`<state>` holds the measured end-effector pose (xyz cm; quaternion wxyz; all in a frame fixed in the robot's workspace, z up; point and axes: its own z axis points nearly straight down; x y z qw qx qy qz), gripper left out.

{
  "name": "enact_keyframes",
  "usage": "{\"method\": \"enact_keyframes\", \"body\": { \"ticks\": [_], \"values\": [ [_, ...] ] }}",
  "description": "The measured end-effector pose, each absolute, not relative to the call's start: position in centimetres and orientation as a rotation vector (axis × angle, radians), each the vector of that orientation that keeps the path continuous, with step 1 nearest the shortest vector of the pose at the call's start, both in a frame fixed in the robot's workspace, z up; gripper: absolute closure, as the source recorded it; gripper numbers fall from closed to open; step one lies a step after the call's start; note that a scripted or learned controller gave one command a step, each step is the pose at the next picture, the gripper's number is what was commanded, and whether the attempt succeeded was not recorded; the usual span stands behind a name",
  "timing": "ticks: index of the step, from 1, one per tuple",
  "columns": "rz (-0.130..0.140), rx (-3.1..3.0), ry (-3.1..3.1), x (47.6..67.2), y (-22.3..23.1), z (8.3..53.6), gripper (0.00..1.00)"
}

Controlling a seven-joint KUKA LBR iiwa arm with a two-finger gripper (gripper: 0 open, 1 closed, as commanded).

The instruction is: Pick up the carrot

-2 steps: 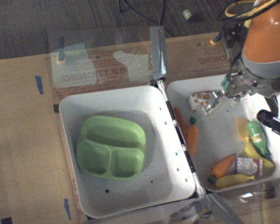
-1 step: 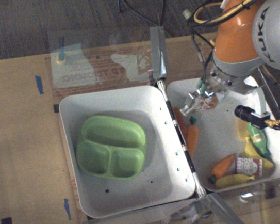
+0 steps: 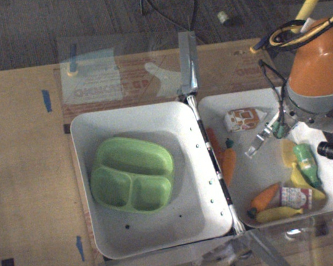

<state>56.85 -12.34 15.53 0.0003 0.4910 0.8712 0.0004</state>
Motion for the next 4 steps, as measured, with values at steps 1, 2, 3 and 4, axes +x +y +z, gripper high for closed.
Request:
{"method": "enact_keyframes", "body": {
  "ticks": [1,2,3,4],
  "values": [
    [0.002,1.258,2.879,52.4,-9.8,10.8,0.00],
    [0.005,1.215,2.887,60.7,-12.8,8.9,0.00],
    [0.009,1.216,2.874,61.0,-13.0,10.2,1.00],
    [0.001,2.040,2.385,58.1,-8.5,18.5,1.00]
  ]
}}
